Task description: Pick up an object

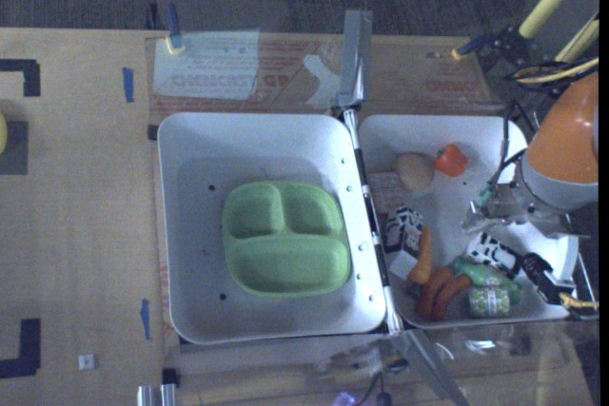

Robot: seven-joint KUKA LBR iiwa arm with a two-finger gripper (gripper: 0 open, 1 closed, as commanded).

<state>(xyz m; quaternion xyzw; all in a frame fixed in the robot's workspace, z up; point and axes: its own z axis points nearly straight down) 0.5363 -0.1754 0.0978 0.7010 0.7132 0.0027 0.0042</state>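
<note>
My gripper [487, 212] hangs over the right side of the right bin [381, 133], below the arm's orange band. Just under it lies a black-and-white patterned item [494, 252], and I cannot see anything held. A beige rounded object [415, 171] and a small orange-red piece [450, 159] lie at the bin's back. A second black-and-white item [404, 228] sits at the left wall. An orange carrot shape [423, 254], red sausage-like pieces [441, 290] and a green can [490, 299] crowd the front.
The left bin [181, 204] holds a green divided plate [284, 238] in its middle. A metal divider [366, 204] separates the two bins. Cardboard and a taped label [209, 67] lie behind them.
</note>
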